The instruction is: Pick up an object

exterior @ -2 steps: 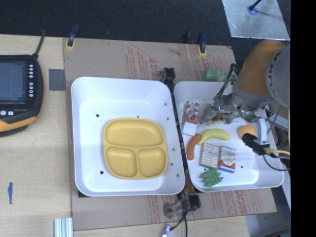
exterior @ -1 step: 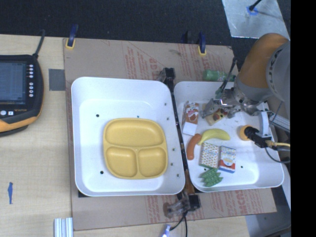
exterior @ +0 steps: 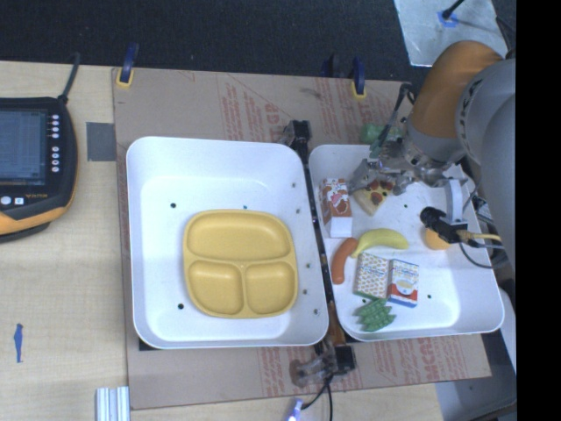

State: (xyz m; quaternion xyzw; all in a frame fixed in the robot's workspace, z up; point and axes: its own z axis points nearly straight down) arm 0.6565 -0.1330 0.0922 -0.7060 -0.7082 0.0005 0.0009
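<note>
End effector (exterior: 379, 181) grip unclear, low in right bin (exterior: 478, 321), obscuring a small item.

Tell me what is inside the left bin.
The left bin holds a yellow divided tray with three compartments, lying flat near the middle. Small dark spots mark the bin floor. Whatever lies beneath the tray is covered.

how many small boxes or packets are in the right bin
3. One packet stands by the right bin's left wall; a checkered box and a red-and-white box lie side by side below the banana. The gripper may hide more.
</note>
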